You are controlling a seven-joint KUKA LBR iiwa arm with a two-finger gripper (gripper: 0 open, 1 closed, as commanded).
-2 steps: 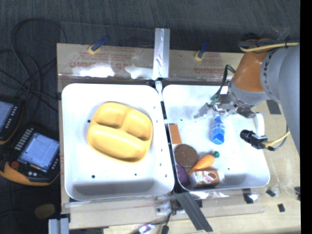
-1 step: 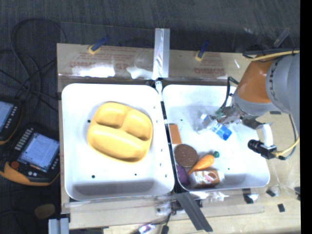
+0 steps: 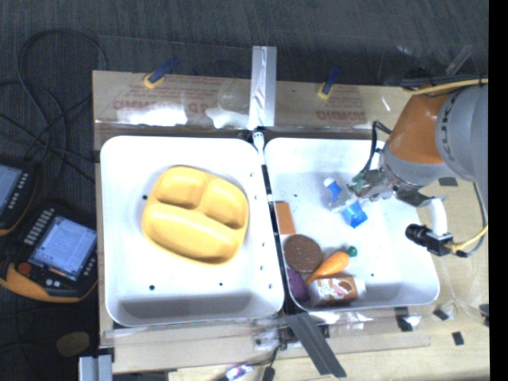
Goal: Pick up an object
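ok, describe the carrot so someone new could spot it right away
Start at the right-hand shallow white bin and look to its near-left corner, where several items are clustered. The small orange toy carrot lies slanted there, between the round brown disc and the small labelled bottle. It is the only tapered orange piece, with a green tip.

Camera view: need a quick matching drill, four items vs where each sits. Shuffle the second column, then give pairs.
Items:
1. yellow bread-shaped toy
2. carrot
3. brown disc
4. small blue object

Places:
A. right bin, just below the gripper
B. right bin, near its left wall, left of the carrot
C. middle of the left bin
D. right bin, toward the front, just above the brown labelled bottle

Pairs: 1-C, 2-D, 3-B, 4-A
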